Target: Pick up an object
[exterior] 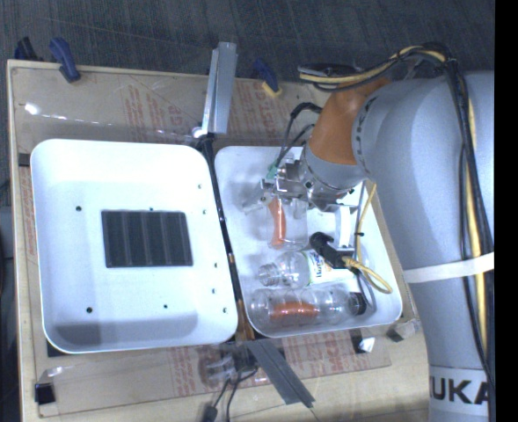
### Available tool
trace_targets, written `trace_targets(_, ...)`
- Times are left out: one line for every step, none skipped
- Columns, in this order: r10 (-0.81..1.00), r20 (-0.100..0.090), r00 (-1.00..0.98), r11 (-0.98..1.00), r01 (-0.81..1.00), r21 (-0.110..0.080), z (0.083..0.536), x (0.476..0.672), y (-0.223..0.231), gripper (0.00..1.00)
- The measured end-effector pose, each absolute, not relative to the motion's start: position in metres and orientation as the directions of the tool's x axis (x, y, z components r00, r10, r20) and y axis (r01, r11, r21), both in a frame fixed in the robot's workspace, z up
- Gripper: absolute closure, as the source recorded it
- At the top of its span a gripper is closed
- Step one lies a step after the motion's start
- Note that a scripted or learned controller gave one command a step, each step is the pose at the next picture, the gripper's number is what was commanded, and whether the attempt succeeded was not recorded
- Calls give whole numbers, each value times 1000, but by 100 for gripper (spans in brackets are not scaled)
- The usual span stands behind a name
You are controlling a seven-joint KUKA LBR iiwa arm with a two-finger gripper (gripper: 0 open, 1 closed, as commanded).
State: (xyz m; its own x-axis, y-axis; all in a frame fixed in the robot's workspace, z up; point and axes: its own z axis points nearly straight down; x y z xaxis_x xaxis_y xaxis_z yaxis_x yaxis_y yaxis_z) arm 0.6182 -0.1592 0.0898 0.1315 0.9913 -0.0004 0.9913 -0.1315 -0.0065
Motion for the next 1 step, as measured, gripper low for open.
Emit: trace_targets(992, 0, 126, -126, 992, -11, 99, 618, -158, 100)
